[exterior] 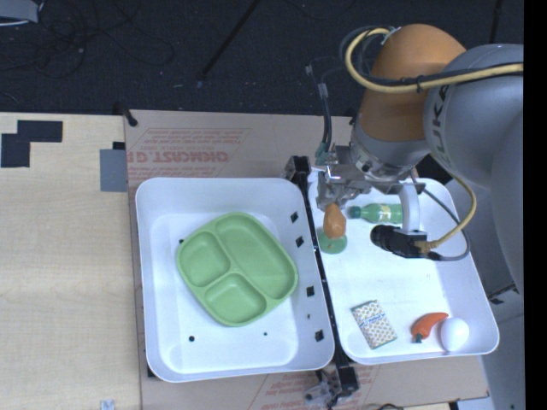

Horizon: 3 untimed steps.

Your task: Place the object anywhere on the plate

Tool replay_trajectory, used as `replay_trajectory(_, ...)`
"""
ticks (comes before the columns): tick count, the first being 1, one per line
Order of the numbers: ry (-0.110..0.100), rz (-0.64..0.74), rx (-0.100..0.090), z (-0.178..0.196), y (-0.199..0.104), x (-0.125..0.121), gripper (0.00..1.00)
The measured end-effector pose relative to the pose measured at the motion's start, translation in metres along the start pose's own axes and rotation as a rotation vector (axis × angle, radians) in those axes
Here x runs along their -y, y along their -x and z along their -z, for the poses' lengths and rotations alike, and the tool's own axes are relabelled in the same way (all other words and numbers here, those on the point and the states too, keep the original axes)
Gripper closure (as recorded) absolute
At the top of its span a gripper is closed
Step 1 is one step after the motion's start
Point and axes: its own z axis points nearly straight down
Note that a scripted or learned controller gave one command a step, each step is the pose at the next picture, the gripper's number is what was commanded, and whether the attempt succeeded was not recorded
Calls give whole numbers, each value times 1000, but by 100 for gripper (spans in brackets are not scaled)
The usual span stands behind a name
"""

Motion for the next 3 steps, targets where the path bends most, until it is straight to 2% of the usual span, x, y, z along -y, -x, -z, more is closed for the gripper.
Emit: replay_trajectory(3,-1,0,1,-29,-146,31,100)
